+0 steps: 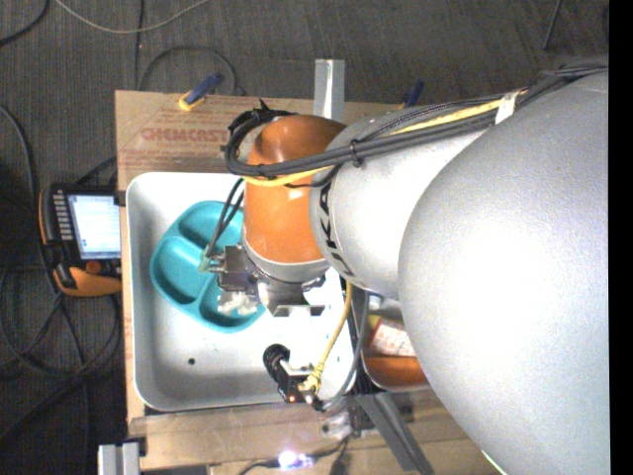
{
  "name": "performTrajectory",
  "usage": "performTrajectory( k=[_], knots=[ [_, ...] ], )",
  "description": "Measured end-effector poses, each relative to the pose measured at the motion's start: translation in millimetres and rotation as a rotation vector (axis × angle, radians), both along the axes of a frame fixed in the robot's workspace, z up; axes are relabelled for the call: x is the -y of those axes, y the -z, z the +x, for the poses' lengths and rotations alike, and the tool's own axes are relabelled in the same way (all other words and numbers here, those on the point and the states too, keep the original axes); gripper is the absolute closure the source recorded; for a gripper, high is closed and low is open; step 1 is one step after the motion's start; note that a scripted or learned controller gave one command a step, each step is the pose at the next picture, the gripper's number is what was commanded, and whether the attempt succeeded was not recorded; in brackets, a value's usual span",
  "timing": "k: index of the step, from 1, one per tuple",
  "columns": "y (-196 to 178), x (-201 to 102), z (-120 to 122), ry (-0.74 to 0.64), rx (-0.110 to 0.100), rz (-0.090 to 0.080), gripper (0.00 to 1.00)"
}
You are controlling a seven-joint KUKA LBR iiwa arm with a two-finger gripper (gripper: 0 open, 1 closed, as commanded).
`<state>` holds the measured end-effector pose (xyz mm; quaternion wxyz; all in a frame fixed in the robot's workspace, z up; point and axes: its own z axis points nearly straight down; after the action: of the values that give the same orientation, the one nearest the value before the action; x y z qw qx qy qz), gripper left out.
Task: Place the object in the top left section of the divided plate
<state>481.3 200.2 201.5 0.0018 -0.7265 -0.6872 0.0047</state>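
In the camera view, the teal divided plate (183,265) is seen lying in the left white bin (148,354), towards the bin's upper left. The gripper (235,283) is seen below the orange band of the arm (475,265), poised over the right edge of the plate, where the compartments meet. Whether the gripper is released, clenched or grasping anything cannot be told, since its tip is looked down on from above and is masked by its own body.

A pale object (233,310) is made out directly under the gripper, in the plate's lower compartment as the view shows it. It is too blurred and too much covered for its kind to be named, or for it to be told apart with certainty from a glint on the plate. Touch between it and the gripper cannot be settled.

From its small size, the object is judged to be light. Its stiffness and surface cannot be judged. A hold across its narrowest part, from straight above, is judged safest. The plate itself is judged smooth, so the object could slide if it is nudged rather than lifted.
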Motion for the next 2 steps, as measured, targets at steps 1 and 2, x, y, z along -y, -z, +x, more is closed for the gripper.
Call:
performTrajectory(
  k=[1,2],
  knots=[
    [-11.8,16.0,1.4,-0.234,0.003,0.002,1.00],
    [-11.8,15.8,1.3,-0.235,0.003,0.002,0.00]
  ],
)
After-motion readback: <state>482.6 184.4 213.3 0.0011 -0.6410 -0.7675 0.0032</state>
